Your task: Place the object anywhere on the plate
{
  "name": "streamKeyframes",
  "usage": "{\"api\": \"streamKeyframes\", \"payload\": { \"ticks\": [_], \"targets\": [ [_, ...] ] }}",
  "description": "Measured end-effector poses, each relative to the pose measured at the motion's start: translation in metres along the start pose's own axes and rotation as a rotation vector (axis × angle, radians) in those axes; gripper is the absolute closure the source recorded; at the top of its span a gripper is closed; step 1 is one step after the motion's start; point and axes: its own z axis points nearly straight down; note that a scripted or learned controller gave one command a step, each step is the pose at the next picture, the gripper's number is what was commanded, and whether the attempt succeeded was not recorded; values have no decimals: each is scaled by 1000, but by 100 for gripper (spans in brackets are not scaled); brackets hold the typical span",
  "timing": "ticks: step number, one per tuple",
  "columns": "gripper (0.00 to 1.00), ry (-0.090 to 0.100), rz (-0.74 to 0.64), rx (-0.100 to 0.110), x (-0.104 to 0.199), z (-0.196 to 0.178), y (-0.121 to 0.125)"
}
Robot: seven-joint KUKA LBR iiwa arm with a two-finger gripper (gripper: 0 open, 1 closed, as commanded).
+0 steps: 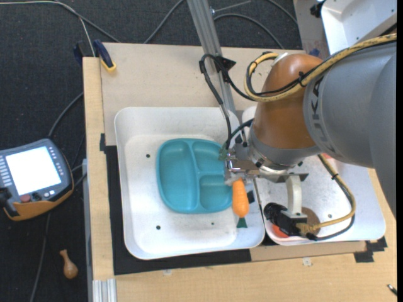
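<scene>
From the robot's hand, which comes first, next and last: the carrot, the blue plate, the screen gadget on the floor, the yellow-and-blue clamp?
Judged from the hand in the camera view:
1. Carrot, right at the hand, just below it.
2. Blue plate, just to its left, in the left bin.
3. Clamp, at the bench's far left corner.
4. Screen gadget, off the bench, far left.

The plate [189, 178] at the frame's centre looks like smooth, slightly glossy teal plastic. The left bin [135, 231] is matt white plastic. The surface [157, 74] looks like pale, unpolished wood. The carrot [240, 199] seems smooth orange plastic.
</scene>
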Motion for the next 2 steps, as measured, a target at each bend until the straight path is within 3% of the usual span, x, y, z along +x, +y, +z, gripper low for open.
{"api": "streamKeyframes", "payload": {
  "ticks": [1,2],
  "targets": [
    [100,0,0,2,61,-4,-4],
    [0,-3,6,1,57,-4,-3]
  ]
}}
